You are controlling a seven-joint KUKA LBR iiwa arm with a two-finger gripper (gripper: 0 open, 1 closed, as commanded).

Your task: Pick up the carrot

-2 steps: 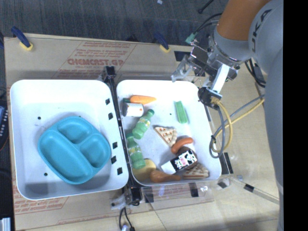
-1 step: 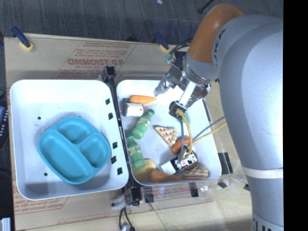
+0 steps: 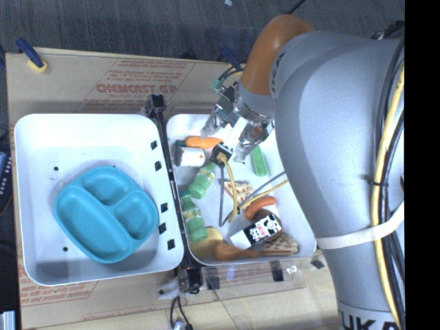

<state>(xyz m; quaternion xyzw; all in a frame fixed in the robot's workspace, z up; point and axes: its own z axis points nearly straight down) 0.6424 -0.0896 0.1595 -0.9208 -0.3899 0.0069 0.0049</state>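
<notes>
Handling of the carrot point(image 3: 203, 142) is judged to be easy in weight but awkward in shape: it looks like a small, light, stiff toy with a smooth, probably slippery skin, so a hold across its thick middle would be preferred over its tapered tip. An orange, stubby, rounded body is seen, lying roughly level near the far end of the right bin point(image 3: 297, 220), just beside a white cylinder point(image 3: 190, 158) and a green bottle point(image 3: 201, 183). The gripper point(image 3: 234, 126) is placed just beside the carrot, slightly past it toward the arm. Its fingers appear spread and nothing is seen between them. A blue divided plate point(image 3: 103, 212) is seen well apart from the carrot, in the left bin point(image 3: 41, 136).
</notes>
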